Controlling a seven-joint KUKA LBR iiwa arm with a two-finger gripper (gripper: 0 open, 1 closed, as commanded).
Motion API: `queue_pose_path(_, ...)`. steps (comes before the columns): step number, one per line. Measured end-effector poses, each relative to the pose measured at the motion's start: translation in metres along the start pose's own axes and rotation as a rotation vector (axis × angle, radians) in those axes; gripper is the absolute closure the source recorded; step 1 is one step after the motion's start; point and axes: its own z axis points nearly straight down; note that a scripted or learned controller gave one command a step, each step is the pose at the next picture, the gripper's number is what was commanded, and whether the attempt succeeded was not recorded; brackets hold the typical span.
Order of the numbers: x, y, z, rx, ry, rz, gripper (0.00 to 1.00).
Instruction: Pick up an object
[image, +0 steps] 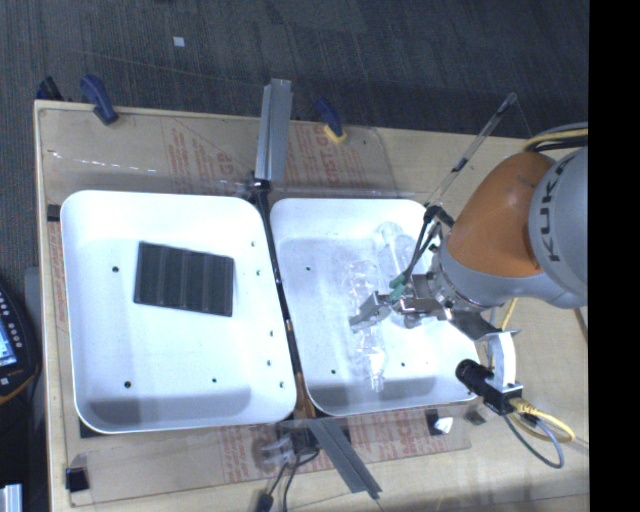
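Surface: two white bins are carried on it, side by side.
Left bin: one dark mat is seen in it.
Dark mat: it is flat and has ribs. It is laid toward the back left part of the left bin, away from the walls.
Right bin: clear see-through stuff is seen in it.
Clear stuff: it is spread from the back of the right bin down toward the front. It is too blurry for one piece or many to be told.
Arm: it is grey with an orange band and is reached in from the right, over the right bin.
Hand: it is placed low in the middle of the right bin, right at the clear stuff. Whether it is wide or narrow cannot be told, and nothing can be seen held in it.
Blue clamps: they are fixed on the back edge of the surface.
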Motion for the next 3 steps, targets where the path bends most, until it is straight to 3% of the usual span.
queue_pose_path(1, -0.022, 0.033, 0.113, -0.002, -0.001, -0.091, 0.0)
queue_pose_path(2, -0.04, 0.11, 0.099, -0.005, -0.002, -0.269, 0.0)
queue_pose_path(3, -0.049, 0.1, 0.035, -0.005, -0.003, -0.062, 0.0)
